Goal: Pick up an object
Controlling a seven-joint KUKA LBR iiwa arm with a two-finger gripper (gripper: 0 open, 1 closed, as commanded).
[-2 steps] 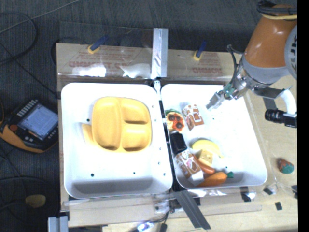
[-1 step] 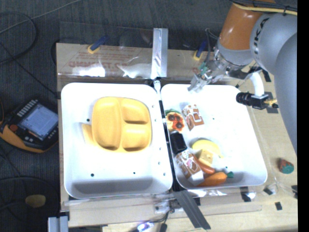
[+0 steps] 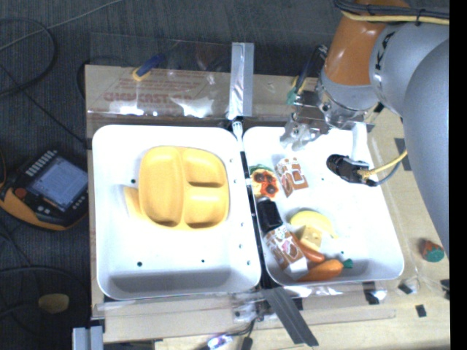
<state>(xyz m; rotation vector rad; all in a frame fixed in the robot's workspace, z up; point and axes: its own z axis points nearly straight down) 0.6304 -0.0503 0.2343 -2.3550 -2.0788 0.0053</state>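
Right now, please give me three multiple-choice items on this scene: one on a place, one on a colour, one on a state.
1. Where is the tray?
A. left bin
B. right bin
C. floor

2. What colour is the tray?
A. blue
B. yellow
C. red

3. How does the pincer stand?
A. over the left bin
B. off the bench
C. over the right bin's far end

Answers: 1 A, it lies in the left bin. 2 B, it is plainly yellow. 3 C, it is above that bin's far corner.

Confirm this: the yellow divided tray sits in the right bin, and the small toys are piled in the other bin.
Wrong on the side. The camera view shows the yellow divided tray in the left bin; the small toys are piled in the other bin, the right one.
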